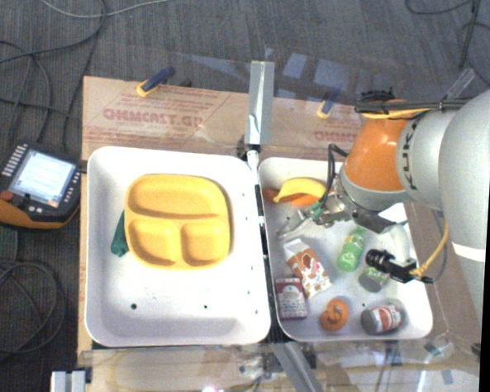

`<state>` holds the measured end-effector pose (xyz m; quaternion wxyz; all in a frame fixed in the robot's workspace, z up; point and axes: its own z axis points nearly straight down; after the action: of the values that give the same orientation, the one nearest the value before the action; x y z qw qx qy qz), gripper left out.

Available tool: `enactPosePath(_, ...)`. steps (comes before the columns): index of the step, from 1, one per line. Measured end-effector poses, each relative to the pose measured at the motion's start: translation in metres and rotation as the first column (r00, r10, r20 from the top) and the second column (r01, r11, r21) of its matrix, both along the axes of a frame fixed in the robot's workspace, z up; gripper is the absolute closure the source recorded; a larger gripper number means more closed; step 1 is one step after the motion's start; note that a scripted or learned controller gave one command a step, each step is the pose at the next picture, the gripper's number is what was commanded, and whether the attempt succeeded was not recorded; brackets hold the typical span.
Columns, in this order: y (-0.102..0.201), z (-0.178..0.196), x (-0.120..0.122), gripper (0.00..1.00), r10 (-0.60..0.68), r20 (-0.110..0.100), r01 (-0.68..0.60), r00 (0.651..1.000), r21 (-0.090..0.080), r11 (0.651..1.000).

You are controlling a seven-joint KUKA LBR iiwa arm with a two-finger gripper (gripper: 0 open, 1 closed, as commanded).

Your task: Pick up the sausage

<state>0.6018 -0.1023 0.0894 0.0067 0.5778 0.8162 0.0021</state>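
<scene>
The sausage [334, 314], as best I can make it out, is that stubby orange-brown curl lying loose in the right bin [415, 326]. It is well apart from the banana [300, 188], down at the opposite, near end. I can't be sure of it, mind you: there's a smaller orange bit tucked just under the banana too. A can [382, 317] lies just beside the curl on the side away from the banana's tip. A patterned packet [307, 269] sits between it and the banana, and a green bottle [351, 251] stands a little further off.

Now the pincer [310, 218]: it's down low, right beside the banana and just below it, nowhere near the curl. Wide or narrow? I cannot tell from here, the metalwork blurs together, and nothing shows gripped in it.

So I'd call this the approach step, nothing picked yet. The next move calls for a shift away from the banana, over the packet, then a drop onto the curl clear of the can.

The arm [462, 163] comes in from the banana's right, its orange band [380, 154] bent steeply down over the bin's far end.
</scene>
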Motion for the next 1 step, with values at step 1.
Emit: enactPosePath(1, -0.0123, -0.004, 0.0584, 0.0, -0.061, -0.049, 0.061, 0.997, 0.006, 0.998)
